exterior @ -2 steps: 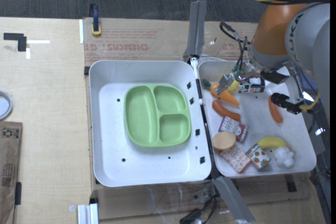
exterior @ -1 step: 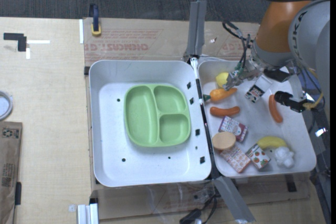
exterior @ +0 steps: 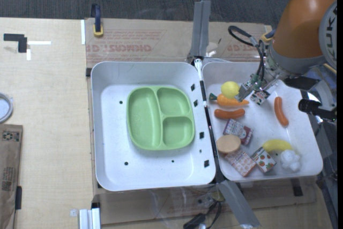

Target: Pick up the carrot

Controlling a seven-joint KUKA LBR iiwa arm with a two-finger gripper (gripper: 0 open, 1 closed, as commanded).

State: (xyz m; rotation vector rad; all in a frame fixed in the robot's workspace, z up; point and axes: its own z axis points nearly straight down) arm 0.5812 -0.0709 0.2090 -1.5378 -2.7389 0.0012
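1. Pale wood is seen across the desk (exterior: 48,115), on which two shallow white bins are set side by side.
2. The left bin (exterior: 107,131) is occupied by a green divided plate (exterior: 159,117), laid flat near its middle.
3. The right bin (exterior: 305,131) is entered from the right by the grey arm with its orange band (exterior: 305,19).
4. The claw (exterior: 257,88) is seen low over the upper part of the right bin, just beside the carrot; whether it is wide or narrow cannot be told, and nothing is seen between its fingers.
5. The carrot (exterior: 230,100) is found lying in the upper left part of the right bin, below a yellow lemon (exterior: 230,88) and just above an orange sausage (exterior: 229,113).
6. A second sausage (exterior: 281,111) is laid nearer the right wall, well apart from the carrot.
7. A banana (exterior: 277,145), a round bun (exterior: 229,143) and small printed packets (exterior: 238,131) are scattered in the lower part of the same bin.
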